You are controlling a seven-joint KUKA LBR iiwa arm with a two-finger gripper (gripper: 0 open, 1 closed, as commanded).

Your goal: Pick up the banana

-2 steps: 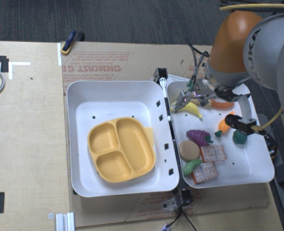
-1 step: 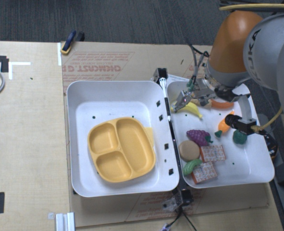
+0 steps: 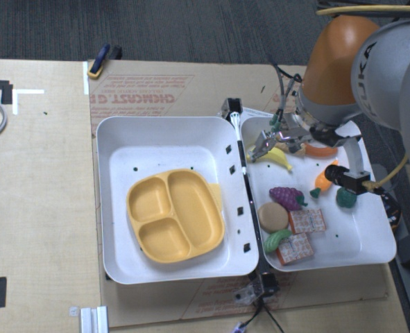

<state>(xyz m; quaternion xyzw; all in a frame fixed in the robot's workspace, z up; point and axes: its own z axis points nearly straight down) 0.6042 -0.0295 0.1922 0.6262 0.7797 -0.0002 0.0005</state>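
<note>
The yellow banana (image 3: 279,159) lies in the right bin (image 3: 357,245), near its back left corner and close to the wall between the bins. My gripper (image 3: 268,144) hangs from the grey and orange arm just above the banana's upper left side, touching or nearly touching it. The arm hides the bin's back right part.
Purple grapes (image 3: 286,197), a tan bun (image 3: 274,216), a green vegetable (image 3: 277,239) and two red-and-white boxes (image 3: 307,221) lie in front of the banana. An orange carrot (image 3: 322,180) and a green item (image 3: 346,199) lie to its right. The left bin (image 3: 114,186) holds a yellow divided plate (image 3: 175,215).
</note>
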